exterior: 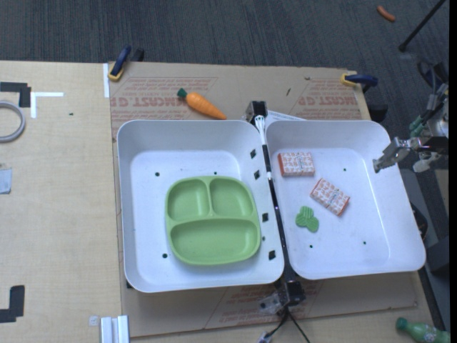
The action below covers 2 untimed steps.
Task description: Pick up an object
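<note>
The right bin (371, 227) holds three small things. One red-and-white patterned block (296, 164) lies near its back left, and a second one (329, 196) lies tilted near the middle. A small green piece (308, 219) sits just left of centre. My gripper (385, 160) hangs at the bin's right rim, well to the right of the blocks and apart from all of them, with nothing seen in it. In the left bin (139, 191) lies a green divided plate (213, 220).
A toy carrot (202, 104) lies on the cardboard behind the left bin. Blue-and-yellow clamps (120, 61) (359, 81) grip the cardboard's back corners. A green bottle (421, 329) lies at the bottom right, off the bench.
</note>
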{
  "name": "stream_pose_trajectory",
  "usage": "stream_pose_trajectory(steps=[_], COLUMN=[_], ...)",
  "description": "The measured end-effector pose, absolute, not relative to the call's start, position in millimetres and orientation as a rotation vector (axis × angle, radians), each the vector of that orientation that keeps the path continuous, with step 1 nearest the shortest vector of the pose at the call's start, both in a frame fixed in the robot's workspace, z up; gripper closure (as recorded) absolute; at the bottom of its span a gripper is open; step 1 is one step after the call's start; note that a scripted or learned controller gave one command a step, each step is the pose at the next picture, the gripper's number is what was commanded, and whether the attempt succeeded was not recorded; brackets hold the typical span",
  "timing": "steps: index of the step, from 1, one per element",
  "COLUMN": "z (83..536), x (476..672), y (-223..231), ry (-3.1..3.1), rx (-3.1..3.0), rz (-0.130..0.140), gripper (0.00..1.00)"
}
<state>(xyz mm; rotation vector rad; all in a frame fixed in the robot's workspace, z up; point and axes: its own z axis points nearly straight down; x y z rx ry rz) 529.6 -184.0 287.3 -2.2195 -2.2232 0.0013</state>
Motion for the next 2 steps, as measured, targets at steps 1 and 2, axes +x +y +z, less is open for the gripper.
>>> stream_pose_trajectory(steps=[1, 2], z=[181.0, 96.3], x=[518.6, 570.5], y=[-120.2, -95.8], ry=[-2.093, -2.229], rx=[-2.342, -2.221], rz=[0.001, -0.006], gripper=[0.00, 0.00])
